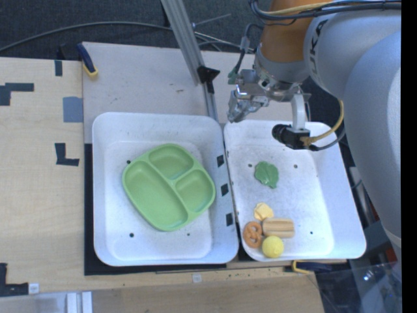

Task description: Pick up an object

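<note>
A green divided plate (169,186) lies mid-left bin (104,175). In the right bin (339,194), a small green leaf piece (266,174) sits centre; likely light and stiff, best pinched across its edges. My gripper (240,109) hangs above that bin's far left corner; its opening I cannot tell.

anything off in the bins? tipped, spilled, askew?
Nothing spilled or damaged. The green divided plate sits skewed in the left bin. In the right bin, the green leaf piece lies apart from the small food items bunched near the front-left corner.
</note>
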Tool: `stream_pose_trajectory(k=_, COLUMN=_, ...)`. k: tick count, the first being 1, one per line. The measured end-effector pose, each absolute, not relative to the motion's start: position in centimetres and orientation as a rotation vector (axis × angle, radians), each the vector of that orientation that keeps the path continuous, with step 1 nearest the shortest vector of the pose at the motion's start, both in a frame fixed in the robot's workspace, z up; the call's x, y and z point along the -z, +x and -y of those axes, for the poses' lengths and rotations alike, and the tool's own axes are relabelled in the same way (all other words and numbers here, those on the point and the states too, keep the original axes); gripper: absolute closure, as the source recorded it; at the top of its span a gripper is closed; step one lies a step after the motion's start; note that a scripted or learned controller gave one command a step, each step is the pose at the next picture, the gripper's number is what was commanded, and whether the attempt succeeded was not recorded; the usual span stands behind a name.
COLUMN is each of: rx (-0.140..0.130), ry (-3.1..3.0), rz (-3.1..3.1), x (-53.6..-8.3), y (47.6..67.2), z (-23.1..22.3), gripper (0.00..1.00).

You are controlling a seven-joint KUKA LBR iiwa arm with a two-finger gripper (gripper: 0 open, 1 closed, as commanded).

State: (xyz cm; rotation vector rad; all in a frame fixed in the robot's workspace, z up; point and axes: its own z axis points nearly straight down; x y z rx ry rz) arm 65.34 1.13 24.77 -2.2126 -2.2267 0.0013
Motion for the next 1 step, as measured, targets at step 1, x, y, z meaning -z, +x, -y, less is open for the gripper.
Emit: stream_pose_trajectory(k=1, rx=-0.002, ry=-2.212, rz=2.228, x=-23.34, y=66.08, z=-6.99, gripper=1.0)
